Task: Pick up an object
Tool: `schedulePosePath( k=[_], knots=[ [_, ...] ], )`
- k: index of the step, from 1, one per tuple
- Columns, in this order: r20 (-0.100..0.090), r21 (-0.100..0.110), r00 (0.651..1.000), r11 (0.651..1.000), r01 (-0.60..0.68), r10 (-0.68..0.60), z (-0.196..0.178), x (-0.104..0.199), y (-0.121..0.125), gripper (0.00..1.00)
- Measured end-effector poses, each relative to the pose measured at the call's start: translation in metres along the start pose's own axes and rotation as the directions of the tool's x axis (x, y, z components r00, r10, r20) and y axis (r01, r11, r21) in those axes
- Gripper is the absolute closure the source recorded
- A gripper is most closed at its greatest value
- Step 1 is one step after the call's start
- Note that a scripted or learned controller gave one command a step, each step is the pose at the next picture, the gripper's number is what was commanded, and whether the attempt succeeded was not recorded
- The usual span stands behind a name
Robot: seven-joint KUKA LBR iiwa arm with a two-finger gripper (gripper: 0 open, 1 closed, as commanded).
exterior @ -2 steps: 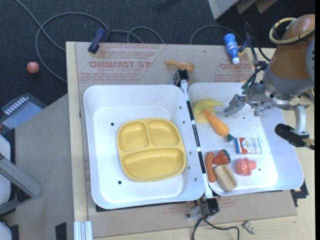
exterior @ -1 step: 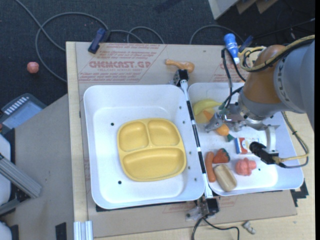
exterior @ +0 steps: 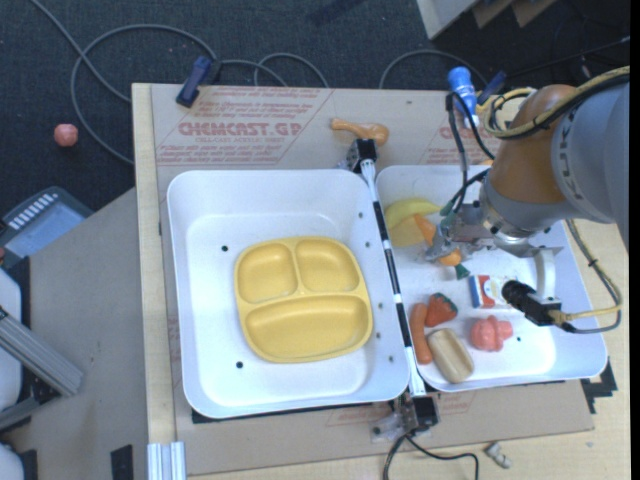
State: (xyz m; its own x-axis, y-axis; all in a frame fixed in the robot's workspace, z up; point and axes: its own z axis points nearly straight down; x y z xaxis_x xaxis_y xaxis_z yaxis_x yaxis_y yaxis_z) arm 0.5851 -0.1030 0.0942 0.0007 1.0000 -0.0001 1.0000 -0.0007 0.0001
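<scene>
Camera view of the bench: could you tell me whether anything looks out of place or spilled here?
One thing stands out: a small pink ball lies on the dark floor left of the bench, well away from both bins. The yellow divided tray sits flat in the left bin, and the toy foods are grouped in the right bin beneath the gripper.

Two white bins side by side: left bin (exterior: 200, 268) holding a yellow divided plate (exterior: 300, 298); right bin (exterior: 575, 353) holding a lemon (exterior: 408, 216), strawberry (exterior: 439, 310), carrot (exterior: 420, 334), bread roll (exterior: 450, 354), pink lump (exterior: 490, 333). Gripper (exterior: 447, 250) lowered beside the lemon.
</scene>
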Motion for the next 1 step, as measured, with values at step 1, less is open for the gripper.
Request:
schedulePosePath(
  k=[1],
  knots=[
    [-0.001,-0.002,1.000,1.000,0.002,-0.002,-0.1080,0.0576,-0.0043,1.00]
  ],
)
